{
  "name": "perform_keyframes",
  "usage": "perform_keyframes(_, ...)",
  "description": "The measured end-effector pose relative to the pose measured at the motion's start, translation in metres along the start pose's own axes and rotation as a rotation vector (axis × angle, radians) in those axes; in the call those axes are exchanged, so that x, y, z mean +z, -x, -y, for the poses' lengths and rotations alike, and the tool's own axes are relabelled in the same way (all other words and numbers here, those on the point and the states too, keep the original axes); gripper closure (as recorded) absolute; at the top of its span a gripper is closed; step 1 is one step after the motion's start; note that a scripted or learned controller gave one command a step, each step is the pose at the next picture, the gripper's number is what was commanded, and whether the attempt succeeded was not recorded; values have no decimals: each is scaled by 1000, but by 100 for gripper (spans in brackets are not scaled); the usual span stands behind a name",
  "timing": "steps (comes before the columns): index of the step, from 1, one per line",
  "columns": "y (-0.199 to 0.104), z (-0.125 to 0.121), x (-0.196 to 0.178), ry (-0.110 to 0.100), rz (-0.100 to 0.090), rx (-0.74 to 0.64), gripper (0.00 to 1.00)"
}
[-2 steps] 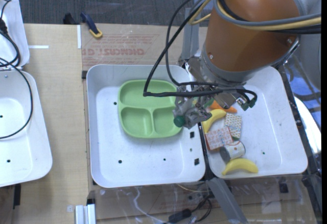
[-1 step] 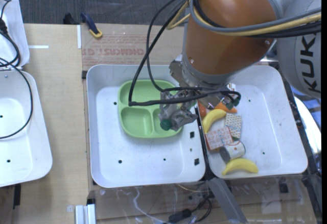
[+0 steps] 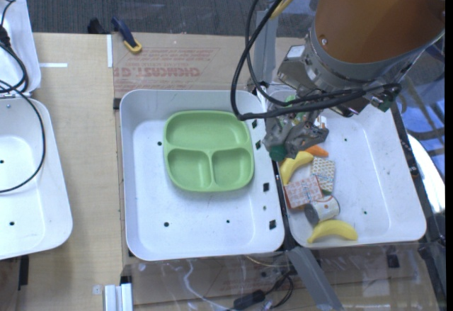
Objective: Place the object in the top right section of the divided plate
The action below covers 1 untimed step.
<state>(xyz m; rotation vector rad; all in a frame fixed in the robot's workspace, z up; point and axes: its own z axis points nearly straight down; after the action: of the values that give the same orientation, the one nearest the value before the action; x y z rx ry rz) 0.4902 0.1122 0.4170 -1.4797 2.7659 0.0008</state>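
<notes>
A: Item one, the divided plate [image 3: 209, 151]. Where is it sitting?

B: It is lying flat in the left bin [image 3: 141, 224], light green, one wide section toward the far side and two smaller ones toward the near side. All three sections are showing bare.

A: Item two, the arm [image 3: 382, 5].

B: It is reaching in from the right, grey with a broad orange band, and hanging over the far left corner of the right bin [image 3: 393, 203]. Black cables [image 3: 244, 69] are looping from it down toward the rim between the bins.

A: The claw?

B: The claw [image 3: 294, 138] is sitting low at the right bin's left edge, dark and crowded by cables. Open or closed, I cannot tell, and nothing is showing plainly between its tips.

A: Item three, loose goods.

B: All are lying in the right bin, clustered near its left side. One yellow banana [image 3: 296, 164] is lying just below the claw, with a small orange piece [image 3: 318, 151] beside it. Two patterned cards [image 3: 311, 185] are lying touching each other nearer the front. A grey cylinder [image 3: 322, 212] is lying below them, and a second banana [image 3: 333, 232] is lying nearest the front rim.

A: Surroundings?

B: The worktop [image 3: 71, 83] is carrying both bins.
</notes>
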Motion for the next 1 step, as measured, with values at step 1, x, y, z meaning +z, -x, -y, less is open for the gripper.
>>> perform_keyframes(1, 60, -54, -5, 1, -1, 84, 100)
